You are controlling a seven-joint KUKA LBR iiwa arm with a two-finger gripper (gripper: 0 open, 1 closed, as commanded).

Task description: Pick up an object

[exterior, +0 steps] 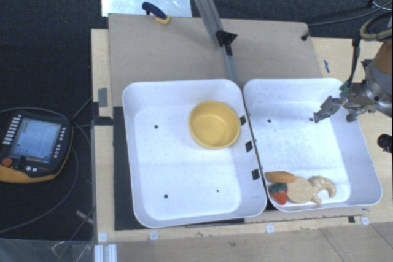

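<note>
- So far nothing looks picked up: the gripper (325, 111) hangs over the right bin (359, 159) near its far right side, with nothing between its fingers.
- Whether the jaws stand wide or narrow I cannot tell.
- Candidates to grasp: small food-like pieces (301, 187) clustered in that bin's near corner, well apart from the gripper, and a yellow bowl (214, 124) in the left bin (147, 193).
- No readable writing or labels.

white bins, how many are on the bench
2. The left white bin holds a yellow bowl; the right white bin has small food-like items bunched at its near edge.
</note>
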